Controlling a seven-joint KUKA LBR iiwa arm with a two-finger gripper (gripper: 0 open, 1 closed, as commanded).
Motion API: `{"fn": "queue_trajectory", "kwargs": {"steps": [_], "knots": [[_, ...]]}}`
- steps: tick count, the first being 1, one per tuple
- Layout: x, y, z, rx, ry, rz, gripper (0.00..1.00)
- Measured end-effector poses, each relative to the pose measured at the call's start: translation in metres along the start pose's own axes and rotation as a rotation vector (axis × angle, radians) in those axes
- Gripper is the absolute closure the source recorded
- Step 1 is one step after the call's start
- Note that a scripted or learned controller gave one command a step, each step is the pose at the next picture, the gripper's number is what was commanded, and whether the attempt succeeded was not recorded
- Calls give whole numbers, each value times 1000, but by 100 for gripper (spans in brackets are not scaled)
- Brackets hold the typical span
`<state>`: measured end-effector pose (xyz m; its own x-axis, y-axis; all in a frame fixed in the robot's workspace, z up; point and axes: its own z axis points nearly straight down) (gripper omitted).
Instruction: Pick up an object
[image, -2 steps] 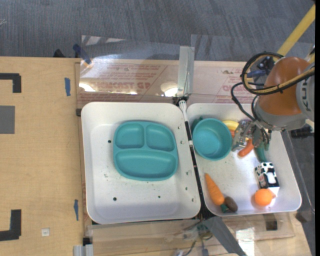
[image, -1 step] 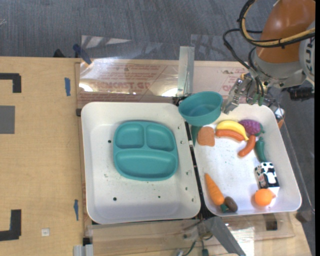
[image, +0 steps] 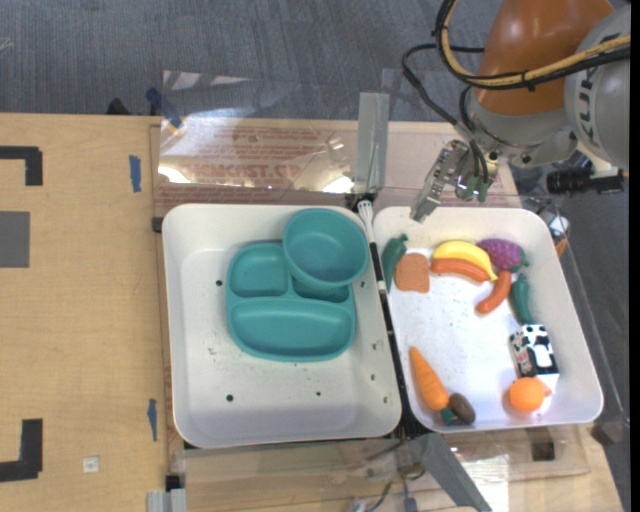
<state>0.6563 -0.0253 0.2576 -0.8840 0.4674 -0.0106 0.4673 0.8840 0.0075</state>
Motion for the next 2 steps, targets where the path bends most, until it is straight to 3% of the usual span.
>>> {"fn": "queue_trajectory", "kwargs": {"steps": [1,2], "knots": [[-37,-71,60,4,10,-533,100],[-37,-69,58,3,6,-536,0]]}}
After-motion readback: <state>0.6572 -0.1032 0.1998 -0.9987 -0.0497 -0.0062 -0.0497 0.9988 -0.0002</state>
